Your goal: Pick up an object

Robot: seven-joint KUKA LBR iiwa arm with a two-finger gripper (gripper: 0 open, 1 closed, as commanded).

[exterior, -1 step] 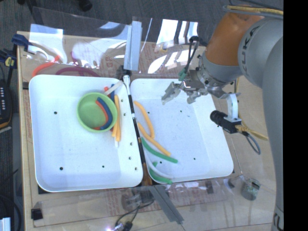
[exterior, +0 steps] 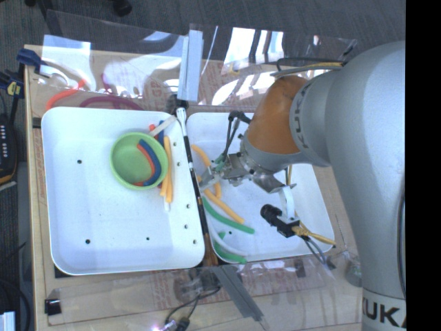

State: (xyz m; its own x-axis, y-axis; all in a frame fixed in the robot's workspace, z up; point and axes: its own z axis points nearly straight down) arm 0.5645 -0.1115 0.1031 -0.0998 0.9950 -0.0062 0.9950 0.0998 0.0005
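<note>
My gripper (exterior: 215, 173) is low in the right bin (exterior: 313, 192), at its left side close to the divider. Thin orange sticks (exterior: 225, 207) lie right under and beside it, one more orange stick (exterior: 200, 156) just above it. Green strips (exterior: 227, 222) stretch across the bin floor below the gripper, with a curved green piece (exterior: 227, 252) near the front wall. Whether anything sits between the fingers is hidden by the wrist. The grey arm with its orange band (exterior: 275, 119) covers the bin's middle and right.
The left bin (exterior: 89, 212) holds a green bowl (exterior: 127, 163) with a blue and a red curved piece inside, and orange sticks (exterior: 166, 181) along its right rim. Clutter and cables lie behind the bins at the far bench edge.
</note>
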